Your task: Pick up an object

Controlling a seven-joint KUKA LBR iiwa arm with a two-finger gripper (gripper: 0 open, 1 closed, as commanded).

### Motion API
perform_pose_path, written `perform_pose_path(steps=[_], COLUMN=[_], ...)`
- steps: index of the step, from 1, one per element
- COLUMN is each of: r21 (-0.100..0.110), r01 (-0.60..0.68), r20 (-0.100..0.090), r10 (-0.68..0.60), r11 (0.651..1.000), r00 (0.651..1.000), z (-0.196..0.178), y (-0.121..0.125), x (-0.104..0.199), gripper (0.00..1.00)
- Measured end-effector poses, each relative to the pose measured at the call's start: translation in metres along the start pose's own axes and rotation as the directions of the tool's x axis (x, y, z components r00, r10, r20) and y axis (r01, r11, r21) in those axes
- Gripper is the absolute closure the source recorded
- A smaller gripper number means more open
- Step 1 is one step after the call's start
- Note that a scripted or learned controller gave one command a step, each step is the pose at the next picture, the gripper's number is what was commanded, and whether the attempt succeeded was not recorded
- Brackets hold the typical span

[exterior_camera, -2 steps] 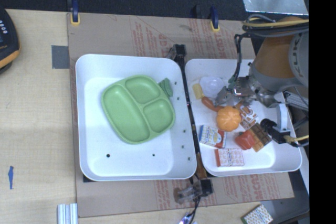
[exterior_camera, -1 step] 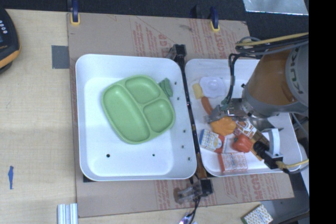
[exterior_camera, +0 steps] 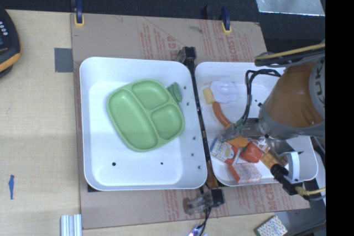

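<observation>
The one camera looks down at a slant on a wooden desk (exterior_camera: 38, 135) covered in the middle by a cardboard sheet (exterior_camera: 144, 36), which blue clamps (exterior_camera: 78, 10) pin at its far edge. Two white bins sit side by side on the sheet, touching along a black hinge-like strip.

The left bin (exterior_camera: 99, 174) holds a green divided plate (exterior_camera: 146, 114) with three compartments, lying flat near the bin's middle. A small dark green piece (exterior_camera: 175, 91) lies against the plate's upper right rim.

The right bin (exterior_camera: 213, 166) holds a jumble of small things. A clear plastic piece (exterior_camera: 224, 90) lies near the far wall, a yellow block (exterior_camera: 207, 96) just beside it on the left, and an orange sausage-shaped toy (exterior_camera: 220, 114) below them. Nearer the front wall lie a printed packet (exterior_camera: 222, 150), a red thing (exterior_camera: 250, 153) and a flat pack (exterior_camera: 247, 173) with a red edge, all close together and partly overlapping.

The arm (exterior_camera: 296, 99) reaches in from the right over the right bin, its orange band facing the camera. The gripper (exterior_camera: 239, 130) is low over the pile, just above the packet and the red thing. I cannot tell whether it is open or closed, nor whether it touches anything.

A dark device (exterior_camera: 6, 38) with an orange rim lies at the desk's left edge.
</observation>
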State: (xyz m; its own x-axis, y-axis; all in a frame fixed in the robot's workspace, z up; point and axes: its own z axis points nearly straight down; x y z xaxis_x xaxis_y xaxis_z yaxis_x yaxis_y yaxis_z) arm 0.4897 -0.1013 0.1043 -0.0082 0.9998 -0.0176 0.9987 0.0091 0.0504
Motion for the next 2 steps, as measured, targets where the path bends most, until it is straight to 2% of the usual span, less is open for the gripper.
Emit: perform_pose_path(steps=[1, 2], r21=[-0.004, 0.044], r01=[0.002, 0.004], r20=[0.003, -0.02], r10=[-0.002, -0.003], r11=[1.0, 0.999], r00=[1.0, 1.0], z=[-0.013, -0.09], y=[0.003, 0.05], x=[-0.003, 0.058], gripper=[1.0, 1.0])
